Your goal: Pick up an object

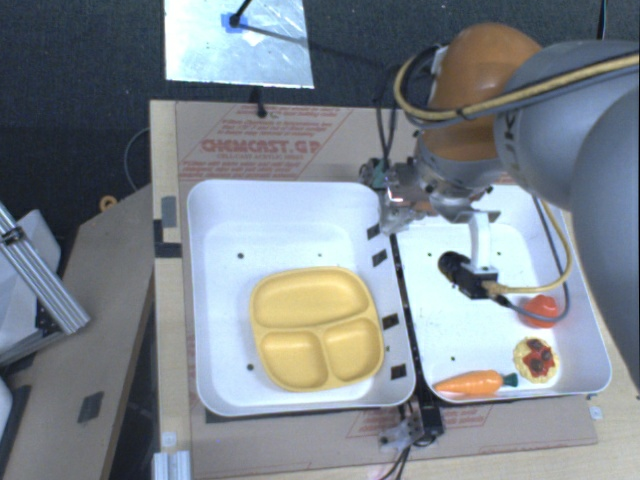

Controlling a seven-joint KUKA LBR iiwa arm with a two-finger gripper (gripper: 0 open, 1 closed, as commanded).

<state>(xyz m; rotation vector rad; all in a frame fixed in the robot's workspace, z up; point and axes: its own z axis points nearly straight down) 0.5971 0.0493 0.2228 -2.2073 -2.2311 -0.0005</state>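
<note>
My gripper (400, 206) hangs over the far left corner of the right bin (590, 343), close to the wall between the two bins, with the orange-banded wrist above it. Toy foods lie along the right bin's near side. They are an orange carrot (470, 381), a small round yellow pizza with red topping (535, 358) and a red-orange tomato-like piece (541, 309). All three are well apart from the gripper. A yellow divided plate (315, 328) lies in the left bin (225, 218).
The bins stand on a cardboard sheet (265, 138) on the bench. A shiny square panel (238, 28) lies beyond the bins. The arm's grey body covers the far right part of the right bin.
</note>
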